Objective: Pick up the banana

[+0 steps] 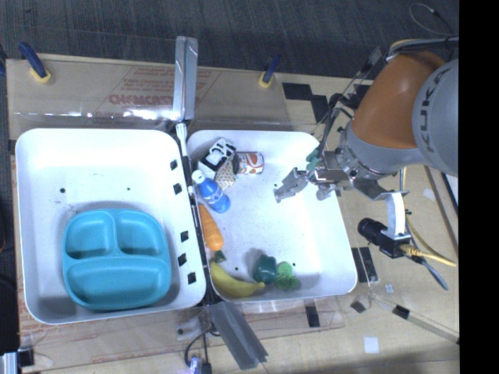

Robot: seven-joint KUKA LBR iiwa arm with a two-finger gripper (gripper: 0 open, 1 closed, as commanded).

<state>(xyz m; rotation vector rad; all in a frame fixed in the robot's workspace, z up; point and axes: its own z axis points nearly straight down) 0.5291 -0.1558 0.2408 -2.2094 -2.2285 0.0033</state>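
Here, curved yellow banana (234,285), in right bin's (265,226) near-left corner, gripper (281,191) well apart, grip unreadable.

Bench surface and items resting directly on it.
Tan bench (327,341) bears two shallow white bins touching side by side: the right bin (312,240) lies directly beneath the gripper (290,185), the left bin (101,170) well to the gripper's left. A red-printed cardboard sheet (148,92) lies beyond the left bin, far from the gripper. Two blue clamps (35,62) sit at the far bench edge. Black tape patches (300,93) mark the bench beyond the gripper, with more near the right bin's near-right corner.
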